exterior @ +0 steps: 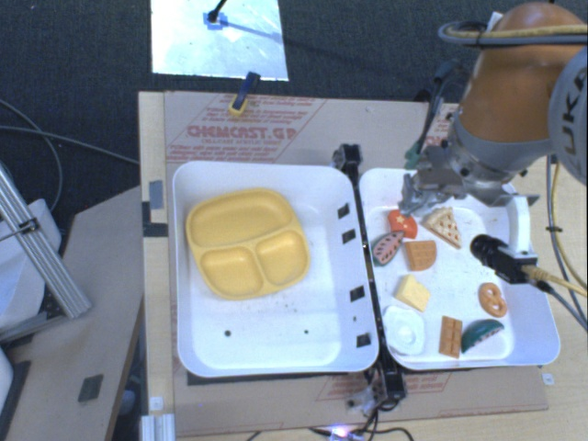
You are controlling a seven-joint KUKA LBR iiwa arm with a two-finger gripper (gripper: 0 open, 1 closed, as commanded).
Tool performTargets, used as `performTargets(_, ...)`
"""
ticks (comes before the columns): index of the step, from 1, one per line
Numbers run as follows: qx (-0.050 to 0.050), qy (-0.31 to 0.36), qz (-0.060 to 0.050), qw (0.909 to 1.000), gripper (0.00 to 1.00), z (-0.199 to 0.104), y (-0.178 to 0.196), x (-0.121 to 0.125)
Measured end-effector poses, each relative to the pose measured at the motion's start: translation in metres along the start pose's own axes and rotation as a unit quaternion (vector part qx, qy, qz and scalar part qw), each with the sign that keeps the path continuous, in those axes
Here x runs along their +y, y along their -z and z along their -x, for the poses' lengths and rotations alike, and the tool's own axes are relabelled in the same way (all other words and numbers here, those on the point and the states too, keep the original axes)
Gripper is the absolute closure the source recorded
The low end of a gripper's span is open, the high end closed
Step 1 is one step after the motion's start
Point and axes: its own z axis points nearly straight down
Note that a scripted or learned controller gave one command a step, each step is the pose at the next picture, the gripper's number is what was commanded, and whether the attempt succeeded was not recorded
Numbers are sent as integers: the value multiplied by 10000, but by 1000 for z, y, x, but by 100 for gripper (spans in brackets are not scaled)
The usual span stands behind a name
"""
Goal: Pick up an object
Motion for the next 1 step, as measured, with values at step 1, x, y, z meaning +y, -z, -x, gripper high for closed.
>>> performTargets(1,-1,-5,-1,10000,0,0,0,0)
